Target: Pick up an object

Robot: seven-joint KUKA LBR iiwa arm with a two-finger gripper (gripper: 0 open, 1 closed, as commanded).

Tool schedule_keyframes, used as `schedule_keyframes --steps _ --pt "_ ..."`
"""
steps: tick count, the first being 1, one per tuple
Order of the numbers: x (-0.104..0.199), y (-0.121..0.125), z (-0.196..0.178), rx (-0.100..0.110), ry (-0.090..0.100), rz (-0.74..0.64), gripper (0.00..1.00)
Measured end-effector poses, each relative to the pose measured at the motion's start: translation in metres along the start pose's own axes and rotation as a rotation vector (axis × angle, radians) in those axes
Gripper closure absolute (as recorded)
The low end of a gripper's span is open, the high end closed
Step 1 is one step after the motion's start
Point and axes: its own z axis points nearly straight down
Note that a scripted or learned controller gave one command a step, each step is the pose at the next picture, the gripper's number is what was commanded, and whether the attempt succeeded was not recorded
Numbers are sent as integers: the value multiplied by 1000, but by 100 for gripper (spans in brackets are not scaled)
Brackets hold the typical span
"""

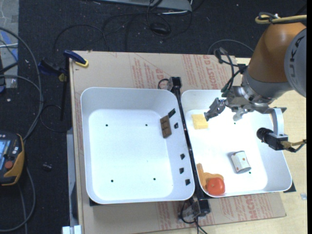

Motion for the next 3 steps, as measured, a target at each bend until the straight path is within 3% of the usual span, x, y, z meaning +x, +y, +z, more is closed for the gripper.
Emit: schedule_keyframes --steps 1,2,3 --pt "-20 17 27 2 0 1 0" --pt "-13 5 26 0 0 0 0" --pt "-26 8 36 1 0 1 0"
